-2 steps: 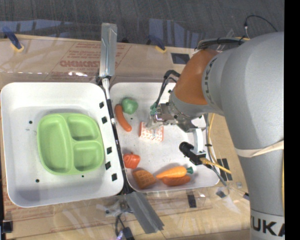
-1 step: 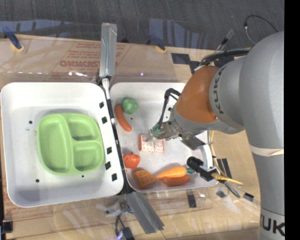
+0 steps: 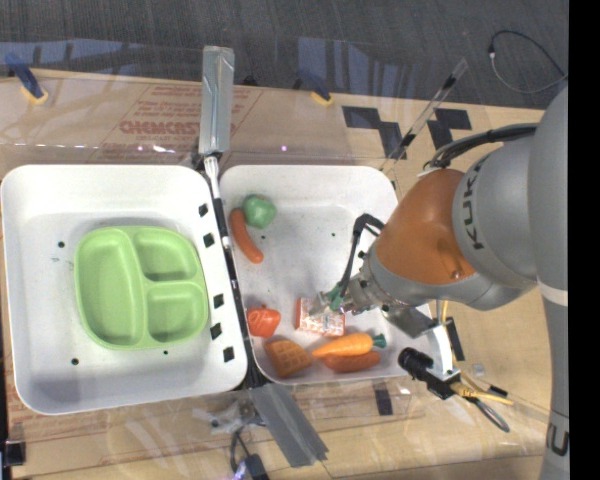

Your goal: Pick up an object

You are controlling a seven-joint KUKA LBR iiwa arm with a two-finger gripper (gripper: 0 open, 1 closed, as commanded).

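The arm [image 3: 480, 228] reaches in from the right and hangs over the right bin [image 3: 310, 183], with the pincer [image 3: 338, 298] low at the small red-and-white packet [image 3: 320, 318]. Whether the pincer is wide, narrow or gripping cannot be told; the wrist hides it.

Judgement on the step in hand: the packet is the likely target, lying near the bin's lower middle. It sits just beside the carrot [image 3: 345, 346], so a clean grasp calls for a straight descent centred on the packet, closing across its narrower side, then a vertical lift. A slanted approach risks nudging the carrot or pinching only the packet's edge.

Containers, largest first. The left bin [image 3: 30, 268] holds one green divided plate [image 3: 140, 286] with three compartments, nothing in them. The right bin holds the rest: a carrot lying over a brown piece [image 3: 355, 363] at the lower wall, a brown bread-like piece [image 3: 288, 356] next to it, a red sausage-like piece [image 3: 246, 238] near the left wall, a green round vegetable [image 3: 260, 210] touching its upper end, the packet, and a small red tomato-like piece [image 3: 264, 321].
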